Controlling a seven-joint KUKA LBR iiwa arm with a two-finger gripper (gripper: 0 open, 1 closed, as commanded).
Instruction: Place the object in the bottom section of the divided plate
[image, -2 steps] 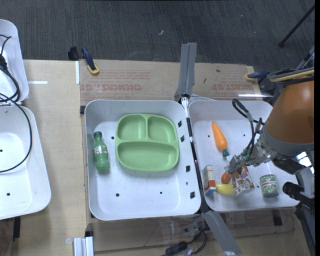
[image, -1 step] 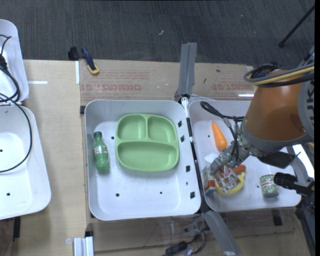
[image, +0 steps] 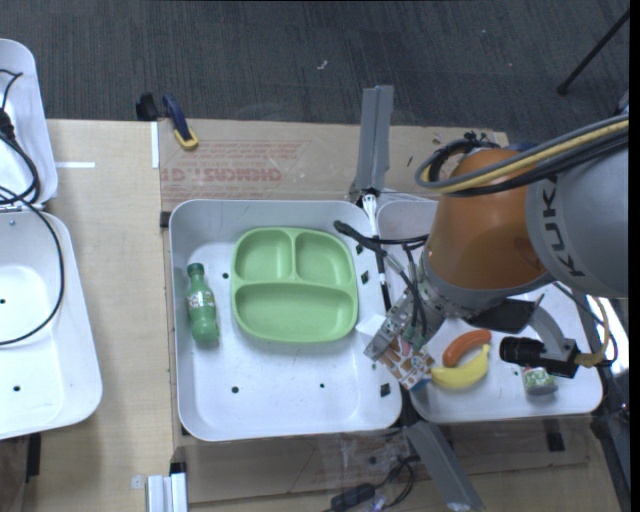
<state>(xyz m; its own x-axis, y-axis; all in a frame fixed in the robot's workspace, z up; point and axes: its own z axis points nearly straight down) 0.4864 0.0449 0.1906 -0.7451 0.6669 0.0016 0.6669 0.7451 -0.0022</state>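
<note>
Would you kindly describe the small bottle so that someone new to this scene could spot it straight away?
Start at the left white bin, the one holding the green divided plate. Just left of that plate, apart from it, lies the small green bottle, lengthwise with its cap toward the bin's far wall. It is darker green than the plate and is the only other loose thing in that bin.

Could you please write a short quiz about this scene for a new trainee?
1. True or false: the green bottle lies inside the divided plate.
2. Which bin holds the banana? A) the left bin B) the right bin
3. Fill in: the plate's largest section faces the ___ of the picture.

Key: 1 false, it lies beside the plate. 2 B. 3 bottom.
</note>
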